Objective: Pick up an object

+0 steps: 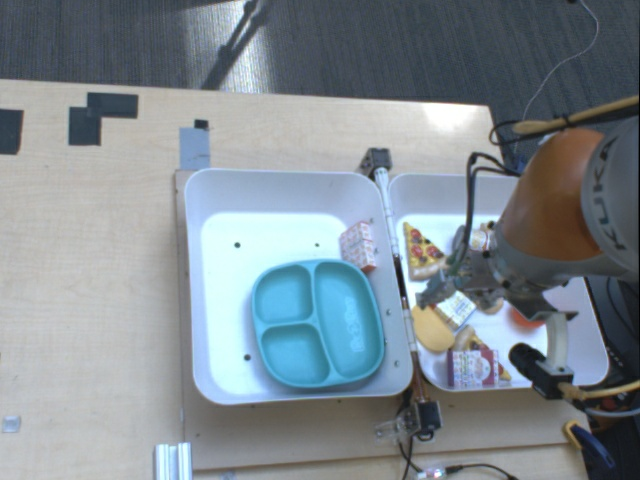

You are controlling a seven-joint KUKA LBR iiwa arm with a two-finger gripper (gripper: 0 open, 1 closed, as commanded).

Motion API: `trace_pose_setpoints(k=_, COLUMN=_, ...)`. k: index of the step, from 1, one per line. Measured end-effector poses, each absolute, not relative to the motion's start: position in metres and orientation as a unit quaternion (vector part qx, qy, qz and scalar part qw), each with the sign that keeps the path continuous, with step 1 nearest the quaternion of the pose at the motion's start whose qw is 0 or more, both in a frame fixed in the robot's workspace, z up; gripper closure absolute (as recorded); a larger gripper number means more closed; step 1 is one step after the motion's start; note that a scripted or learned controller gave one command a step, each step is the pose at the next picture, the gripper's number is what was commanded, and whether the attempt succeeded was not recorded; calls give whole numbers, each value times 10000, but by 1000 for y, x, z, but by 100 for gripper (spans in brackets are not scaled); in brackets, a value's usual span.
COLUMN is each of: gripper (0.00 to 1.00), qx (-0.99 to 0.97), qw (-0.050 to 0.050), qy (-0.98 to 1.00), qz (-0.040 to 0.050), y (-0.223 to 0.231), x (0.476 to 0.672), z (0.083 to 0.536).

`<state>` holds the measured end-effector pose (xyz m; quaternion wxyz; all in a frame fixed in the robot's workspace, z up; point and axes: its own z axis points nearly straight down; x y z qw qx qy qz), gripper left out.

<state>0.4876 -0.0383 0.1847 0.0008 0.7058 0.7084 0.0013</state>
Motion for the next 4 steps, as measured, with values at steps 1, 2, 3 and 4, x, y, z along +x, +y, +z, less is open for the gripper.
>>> trace_pose_setpoints(k=1, gripper=0, qx=7062, qw=18, qy=7080, qz=25, y=-84, x=489, z=87)
trace_pose_setpoints(k=2, gripper=100, qx=7060, qw=60, qy=7081, qz=47, y=-85, x=491, z=99)
trace_pose_setpoints(k=3, gripper=0, qx=7059, qw=58, qy=7083, qz=46, y=-85, x=491, z=99)
trace_pose_setpoints(k=4, gripper=100, qx=7052, qw=65, qy=7090, qz=56, y=-84, x=492, z=109)
